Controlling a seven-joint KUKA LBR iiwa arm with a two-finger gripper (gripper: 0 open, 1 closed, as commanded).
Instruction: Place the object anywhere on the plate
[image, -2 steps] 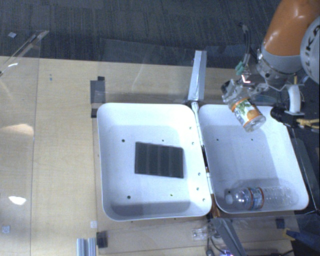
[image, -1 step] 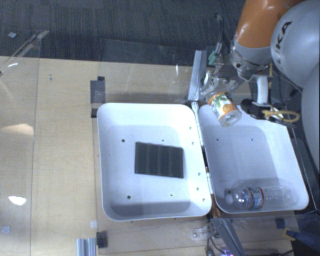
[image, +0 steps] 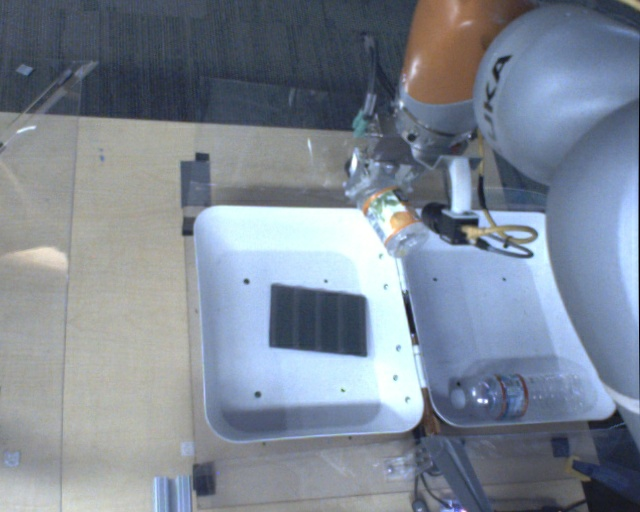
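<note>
One small bottle (image: 393, 222) with an orange label sits clamped in your end effector (image: 378, 188), above the seam between the bins, short of the dark plate (image: 318, 320). Judge it light, slick, crushable: grip mid-body.

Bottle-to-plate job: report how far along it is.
Done: a small bottle with an orange label is up off the bins, at the gripper, above the seam between them. In hand: carrying it toward the left bin. Left: lower and release it on the dark ridged plate, which has nothing on it yet. A clear plastic bottle lies in the right bin.
</note>
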